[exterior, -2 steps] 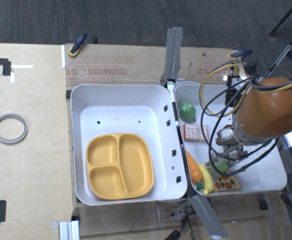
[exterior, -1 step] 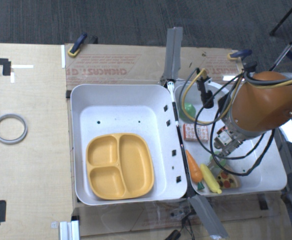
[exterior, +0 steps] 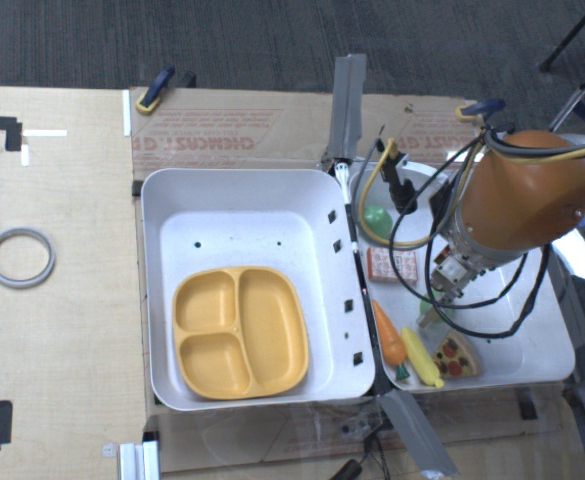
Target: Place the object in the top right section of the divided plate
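Gripper (exterior: 442, 293) low in the right bin (exterior: 547, 353), near a carrot (exterior: 389, 335) and banana (exterior: 422, 358). Fingers' spread can't be told, cables crowd them. Yellow divided plate (exterior: 240, 330) sits in the left bin (exterior: 172, 218).

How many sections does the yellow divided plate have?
3: on the yellow divided plate in the left bin, two small sections at left, upper and lower, one long section at right.
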Controlling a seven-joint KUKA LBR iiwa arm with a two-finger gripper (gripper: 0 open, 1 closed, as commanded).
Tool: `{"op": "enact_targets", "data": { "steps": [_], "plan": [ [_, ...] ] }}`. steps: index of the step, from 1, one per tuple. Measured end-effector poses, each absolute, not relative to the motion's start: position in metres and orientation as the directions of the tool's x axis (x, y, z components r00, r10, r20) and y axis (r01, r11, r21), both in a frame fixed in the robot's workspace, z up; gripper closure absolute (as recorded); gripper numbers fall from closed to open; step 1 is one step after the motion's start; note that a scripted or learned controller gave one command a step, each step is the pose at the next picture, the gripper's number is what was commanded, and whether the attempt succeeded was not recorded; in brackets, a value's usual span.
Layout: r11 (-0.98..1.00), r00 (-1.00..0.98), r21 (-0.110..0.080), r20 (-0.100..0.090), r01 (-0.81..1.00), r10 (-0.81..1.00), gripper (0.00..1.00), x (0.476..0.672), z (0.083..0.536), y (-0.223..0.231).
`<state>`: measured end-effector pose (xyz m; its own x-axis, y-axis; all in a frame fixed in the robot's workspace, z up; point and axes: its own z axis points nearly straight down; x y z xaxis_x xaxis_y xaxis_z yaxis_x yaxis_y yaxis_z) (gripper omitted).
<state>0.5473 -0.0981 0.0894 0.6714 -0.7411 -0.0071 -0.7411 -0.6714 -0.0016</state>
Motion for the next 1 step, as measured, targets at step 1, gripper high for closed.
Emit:
{"op": "enact_targets", "data": {
  "steps": [1],
  "plan": [
    [-0.873, 0.873, -0.002, -0.008, -0.488, -0.488, 1.00, 0.4960, 0.0890, -0.1031]
  ]
}}
